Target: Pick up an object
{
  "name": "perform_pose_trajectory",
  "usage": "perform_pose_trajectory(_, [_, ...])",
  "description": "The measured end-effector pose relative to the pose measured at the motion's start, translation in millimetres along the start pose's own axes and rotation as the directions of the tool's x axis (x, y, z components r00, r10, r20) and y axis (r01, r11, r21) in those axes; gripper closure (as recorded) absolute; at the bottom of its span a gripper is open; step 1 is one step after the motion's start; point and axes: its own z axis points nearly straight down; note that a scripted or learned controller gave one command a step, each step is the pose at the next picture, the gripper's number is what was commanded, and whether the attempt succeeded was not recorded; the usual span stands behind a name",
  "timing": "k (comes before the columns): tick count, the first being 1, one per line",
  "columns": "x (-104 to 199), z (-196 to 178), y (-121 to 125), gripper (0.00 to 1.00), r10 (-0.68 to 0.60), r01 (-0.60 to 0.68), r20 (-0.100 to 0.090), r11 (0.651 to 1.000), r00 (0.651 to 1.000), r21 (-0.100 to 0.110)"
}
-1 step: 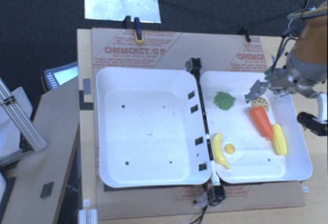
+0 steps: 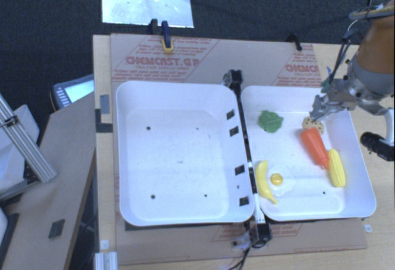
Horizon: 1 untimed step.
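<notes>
Toys [image 2: 315,146] (five, one of each)

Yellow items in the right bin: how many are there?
2, not counting the egg's yolk. The banana lies by the bin's left wall near the front, touching the fried egg. The corn cob lies at the right, beside the carrot. None looks hidden.

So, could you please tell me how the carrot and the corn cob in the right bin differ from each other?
The carrot is orange and tapers along its length; the corn cob is yellow and blunt at both ends. The carrot looks longer than the corn cob. The carrot lies nearer the gripper, the corn cob nearer the bin's front corner. Both lie flat, side by side, slanted alike in the right bin.
</notes>
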Motion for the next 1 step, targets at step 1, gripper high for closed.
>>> perform_pose_trajectory(1, [0.2,-10.8,1.0,1.0,-0.002,0.002,0.0,1.0,1.0,-0.003])
